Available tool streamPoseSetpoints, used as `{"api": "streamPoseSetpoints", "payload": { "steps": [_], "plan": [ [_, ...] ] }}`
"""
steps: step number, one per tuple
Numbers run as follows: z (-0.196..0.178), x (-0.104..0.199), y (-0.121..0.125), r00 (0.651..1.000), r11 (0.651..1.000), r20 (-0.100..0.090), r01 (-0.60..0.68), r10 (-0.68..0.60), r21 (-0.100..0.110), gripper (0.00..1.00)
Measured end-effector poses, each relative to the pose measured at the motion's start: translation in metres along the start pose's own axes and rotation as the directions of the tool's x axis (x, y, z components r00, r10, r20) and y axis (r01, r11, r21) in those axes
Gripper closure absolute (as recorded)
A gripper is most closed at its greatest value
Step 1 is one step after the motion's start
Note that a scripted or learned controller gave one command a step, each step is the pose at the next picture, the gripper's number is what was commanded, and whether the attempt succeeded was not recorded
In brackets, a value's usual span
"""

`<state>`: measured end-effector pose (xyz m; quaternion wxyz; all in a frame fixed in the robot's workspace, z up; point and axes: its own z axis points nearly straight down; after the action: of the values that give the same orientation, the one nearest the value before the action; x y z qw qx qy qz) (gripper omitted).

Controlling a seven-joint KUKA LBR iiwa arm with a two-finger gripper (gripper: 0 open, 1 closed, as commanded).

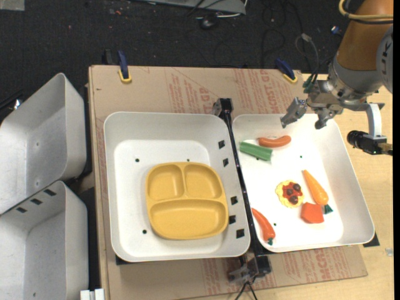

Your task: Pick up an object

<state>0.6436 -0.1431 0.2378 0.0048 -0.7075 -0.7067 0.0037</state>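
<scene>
Over the far edge of the right bin [350,161] hangs the gripper [307,115], its fingers spread apart with nothing between them. Just below it lie an orange sausage [275,141] and a green stick [255,150], touching; nearer sit a carrot [315,187] and a small pizza [290,194]. A yellow divided plate [186,200] sits in the left bin [125,167]

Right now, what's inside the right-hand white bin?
Right bin: toy hot dog, green piece, carrot, small pizza, orange-red piece, red chili. Anything beneath them is covered. The open pincer hovers over its far edge.
</scene>
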Motion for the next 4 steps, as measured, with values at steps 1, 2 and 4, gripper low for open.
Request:
{"api": "streamPoseSetpoints", "payload": {
  "steps": [1, 2, 4],
  "plan": [
    [-0.007, 0.0, 0.002, 1.0, 1.0, 0.002, 0.002, -0.002, -0.012, 0.0],
    [0.036, -0.003, 0.004, 1.0, 1.0, 0.002, 0.001, -0.001, -0.009, 0.0],
    [0.144, -0.011, 0.009, 1.0, 1.0, 0.001, 0.0, 0.0, -0.009, 0.0]
  ]
}}
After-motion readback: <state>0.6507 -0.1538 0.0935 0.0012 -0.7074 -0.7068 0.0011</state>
